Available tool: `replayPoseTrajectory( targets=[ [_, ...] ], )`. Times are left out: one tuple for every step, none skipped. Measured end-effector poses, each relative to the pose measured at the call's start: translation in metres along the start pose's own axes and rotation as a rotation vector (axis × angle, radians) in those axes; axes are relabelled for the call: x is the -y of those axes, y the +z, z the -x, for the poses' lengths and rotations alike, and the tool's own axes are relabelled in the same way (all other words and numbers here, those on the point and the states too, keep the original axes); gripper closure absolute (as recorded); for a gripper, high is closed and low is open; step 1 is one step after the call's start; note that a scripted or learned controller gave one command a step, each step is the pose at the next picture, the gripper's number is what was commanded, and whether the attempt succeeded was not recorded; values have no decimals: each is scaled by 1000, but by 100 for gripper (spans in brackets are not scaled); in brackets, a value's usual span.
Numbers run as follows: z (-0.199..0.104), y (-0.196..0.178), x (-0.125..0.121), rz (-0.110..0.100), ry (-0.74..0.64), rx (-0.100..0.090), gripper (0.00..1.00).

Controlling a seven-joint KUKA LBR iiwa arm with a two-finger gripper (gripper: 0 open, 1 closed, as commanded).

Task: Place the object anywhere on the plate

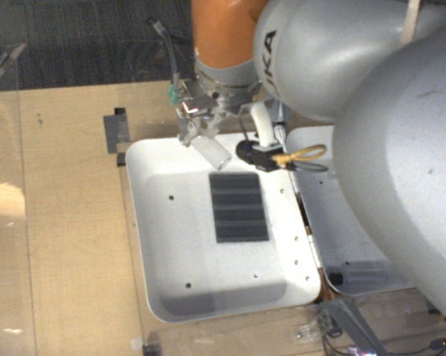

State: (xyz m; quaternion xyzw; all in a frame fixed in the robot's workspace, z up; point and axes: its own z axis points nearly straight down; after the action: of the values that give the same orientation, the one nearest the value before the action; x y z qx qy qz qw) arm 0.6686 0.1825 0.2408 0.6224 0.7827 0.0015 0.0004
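Note:
A dark grey ribbed rectangular plate (238,206) lies flat in the left white bin (156,238), right of the bin's middle. My gripper (205,141) hangs over the back part of that bin, just behind the plate's far left corner and a short gap from it. The wrist and orange band rise above it toward the top of the view. Whether anything sits in the gripper is hidden at this angle.
The grey arm covers most of the right bin (332,232); only a strip along its left side shows. Small black brackets (118,129) (152,353) stand on the wooden bench (52,234) at the left bin's corners.

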Motion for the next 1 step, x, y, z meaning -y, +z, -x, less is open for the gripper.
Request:
replayPoseTrajectory(
  targets=[
    [-40, 10, -9, 2, 201, 0, 100]
  ],
)
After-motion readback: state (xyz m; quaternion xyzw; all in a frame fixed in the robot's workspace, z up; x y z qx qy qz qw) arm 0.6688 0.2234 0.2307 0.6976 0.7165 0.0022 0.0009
